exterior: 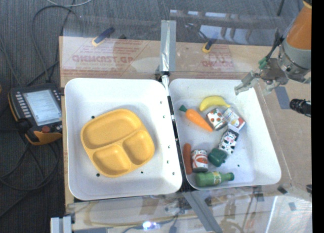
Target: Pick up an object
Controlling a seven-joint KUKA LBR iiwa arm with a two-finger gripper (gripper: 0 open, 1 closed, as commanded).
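Nearest, a green plastic bottle lies loose in the right white bin, ready for picking, while the pincer hovers wide, holding nothing.

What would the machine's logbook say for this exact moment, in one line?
gripper: open, holding nothing | position: above right bin back-right corner | banana, carrot: in bin

Yellow divided tray in left bin, toy foods in right bin, gripper above its far rim
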